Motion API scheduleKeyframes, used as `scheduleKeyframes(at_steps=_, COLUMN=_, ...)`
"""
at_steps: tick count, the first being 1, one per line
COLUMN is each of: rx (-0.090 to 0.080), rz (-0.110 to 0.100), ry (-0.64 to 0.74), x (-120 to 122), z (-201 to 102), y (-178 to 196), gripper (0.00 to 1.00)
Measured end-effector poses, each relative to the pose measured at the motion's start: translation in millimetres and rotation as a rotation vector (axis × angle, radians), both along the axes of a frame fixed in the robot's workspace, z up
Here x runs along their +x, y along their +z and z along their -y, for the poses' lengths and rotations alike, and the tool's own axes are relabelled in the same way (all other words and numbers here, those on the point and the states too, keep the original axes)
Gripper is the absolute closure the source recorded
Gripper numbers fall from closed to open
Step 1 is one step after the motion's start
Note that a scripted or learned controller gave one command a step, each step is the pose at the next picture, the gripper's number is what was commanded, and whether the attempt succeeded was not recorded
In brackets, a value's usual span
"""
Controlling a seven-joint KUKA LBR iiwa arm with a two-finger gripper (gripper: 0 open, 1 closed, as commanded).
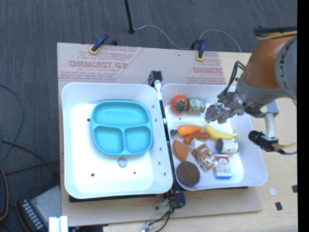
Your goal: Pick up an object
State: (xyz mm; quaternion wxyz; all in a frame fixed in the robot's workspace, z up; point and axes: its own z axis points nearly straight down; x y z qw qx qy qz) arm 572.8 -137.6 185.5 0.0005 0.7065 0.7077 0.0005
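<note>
White plastic forms the two bins; the left bin (77, 178) carries a blue divided tray (122, 128) near its middle. The right bin (251, 170) carries toy food: a tomato (179, 103) and green can (196, 105) near its far edge, a carrot (188, 129), a banana (219, 133), a chocolate cookie (188, 174) by the near edge, and a small carton (222, 168). Above that bin's far right part hangs the gripper (216, 112); whether it is spread or clenched, I cannot tell.
</note>
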Motion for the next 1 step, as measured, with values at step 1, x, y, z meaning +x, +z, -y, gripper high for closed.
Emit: scheduleKeyframes(at_steps=1, rx=0.000, rz=-0.002, ry=0.000, x=-21.1, z=-90.5, y=47.5, gripper=1.00)
